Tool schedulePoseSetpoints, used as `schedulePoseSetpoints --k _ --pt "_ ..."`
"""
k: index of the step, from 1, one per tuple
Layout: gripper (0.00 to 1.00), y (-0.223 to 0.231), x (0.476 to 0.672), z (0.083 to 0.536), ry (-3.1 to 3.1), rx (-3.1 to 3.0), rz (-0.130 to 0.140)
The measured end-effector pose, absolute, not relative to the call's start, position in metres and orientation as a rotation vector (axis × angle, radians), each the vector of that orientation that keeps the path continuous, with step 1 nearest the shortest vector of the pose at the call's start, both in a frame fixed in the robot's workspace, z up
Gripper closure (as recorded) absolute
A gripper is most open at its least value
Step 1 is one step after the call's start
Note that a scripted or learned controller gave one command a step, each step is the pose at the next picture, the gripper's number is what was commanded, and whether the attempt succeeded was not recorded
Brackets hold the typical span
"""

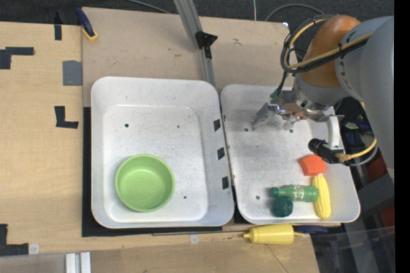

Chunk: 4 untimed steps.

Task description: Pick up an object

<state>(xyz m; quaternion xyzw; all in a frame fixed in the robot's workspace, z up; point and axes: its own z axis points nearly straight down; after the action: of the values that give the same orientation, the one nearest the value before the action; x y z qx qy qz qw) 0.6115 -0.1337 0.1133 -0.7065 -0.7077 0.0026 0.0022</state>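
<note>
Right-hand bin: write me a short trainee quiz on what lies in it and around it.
1. True or false: the green bowl sits in the same bin as the orange block.
2. Which item lies outside both bins, on the bench at the near edge?
A. the yellow bottle
B. the green bottle
C. the yellow banana
3. Fill in: the claw is over the far part of the ____ bin.

Key: 1 false; 2 A; 3 right
</note>
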Motion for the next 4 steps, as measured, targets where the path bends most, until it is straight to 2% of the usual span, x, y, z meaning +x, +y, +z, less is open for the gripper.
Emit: schedulePoseSetpoints --k 1,2,4 --pt "0.00 -0.133 0.611 0.087 -2.224 -2.218 0.005" --pt "1.00 -0.132 0.611 0.098 -2.224 -2.217 0.004" --pt "1.00 -0.142 0.613 0.205 -2.224 -2.223 -0.002"
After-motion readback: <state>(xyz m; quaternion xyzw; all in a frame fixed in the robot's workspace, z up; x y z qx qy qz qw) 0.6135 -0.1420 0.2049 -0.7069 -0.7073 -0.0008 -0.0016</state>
